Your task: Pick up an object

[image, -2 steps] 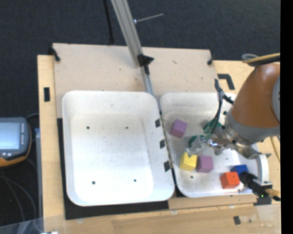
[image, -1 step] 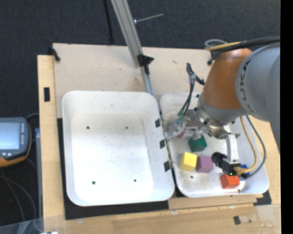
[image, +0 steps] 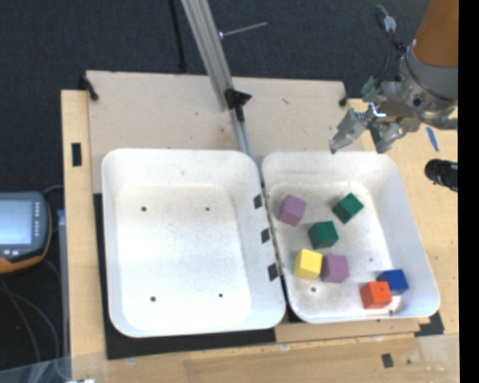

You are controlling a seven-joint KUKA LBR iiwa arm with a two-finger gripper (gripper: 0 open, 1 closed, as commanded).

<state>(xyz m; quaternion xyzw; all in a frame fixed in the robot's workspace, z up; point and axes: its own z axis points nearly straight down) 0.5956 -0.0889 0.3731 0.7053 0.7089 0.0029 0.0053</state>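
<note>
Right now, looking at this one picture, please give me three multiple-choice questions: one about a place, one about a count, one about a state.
1. Which bin holds the blocks?
A. the left bin
B. the right bin
C. both bins

2. How many green blocks are there?
A. one
B. two
C. three

3. Where is the gripper?
A. above the far rim of the right bin, holding nothing
B. down among the blocks
C. over the left bin

Key:
1 B: all blocks lie in the right bin.
2 B: one green block and another green block.
3 A: the gripper hangs at that rim, jaws spread, nothing between them.
</note>
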